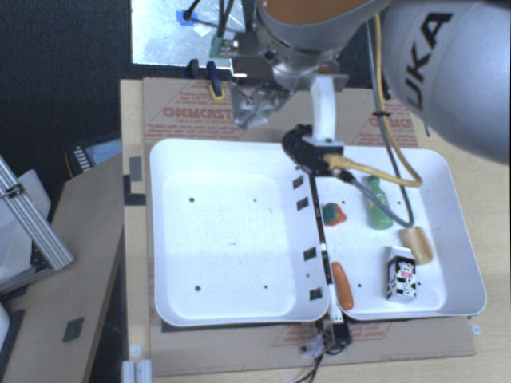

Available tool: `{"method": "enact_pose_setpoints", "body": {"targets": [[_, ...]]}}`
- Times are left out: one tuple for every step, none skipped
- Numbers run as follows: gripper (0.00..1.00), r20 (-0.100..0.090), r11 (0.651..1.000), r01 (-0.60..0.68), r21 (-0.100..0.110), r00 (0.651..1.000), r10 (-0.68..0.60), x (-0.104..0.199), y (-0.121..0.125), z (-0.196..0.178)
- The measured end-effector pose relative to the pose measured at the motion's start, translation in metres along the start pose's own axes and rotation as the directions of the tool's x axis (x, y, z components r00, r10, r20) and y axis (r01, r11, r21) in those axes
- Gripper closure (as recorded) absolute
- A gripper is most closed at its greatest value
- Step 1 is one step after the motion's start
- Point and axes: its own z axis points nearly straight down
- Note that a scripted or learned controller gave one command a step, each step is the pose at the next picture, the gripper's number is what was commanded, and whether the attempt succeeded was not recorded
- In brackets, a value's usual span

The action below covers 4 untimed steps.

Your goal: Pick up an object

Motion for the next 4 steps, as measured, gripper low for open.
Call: {"method": "enact_pose_setpoints", "body": {"targets": [[1.00,-0.002,1.000,-0.002,-0.009,1.000,0.002,0.007,0.013,-0.058],[1.00,0.005,1.000,-0.008,0.004,1.000,0.008,0.006,0.004,0.024],[1.00,0.004,1.000,-0.002,0.004,1.000,0.002,0.007,-0.053,0.068],[1.00,0.003,1.000,-0.009,-0.004,1.000,0.009,0.006,0.014,0.092]]}}
